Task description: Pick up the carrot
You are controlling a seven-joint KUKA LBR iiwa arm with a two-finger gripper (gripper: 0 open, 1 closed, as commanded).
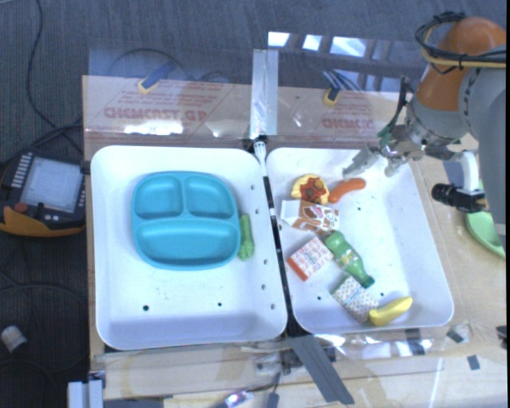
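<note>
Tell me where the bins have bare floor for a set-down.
Free: right bin floor between green bottle and right wall; left bin front strip below blue plate. Crowded: right bin's left side, carrot down to banana.

A blue divided plate lies in the bin far from the hand, a green pod touching its edge. In the hand's own bin, well below it, lie a green bottle, a banana and small cartons.
</note>
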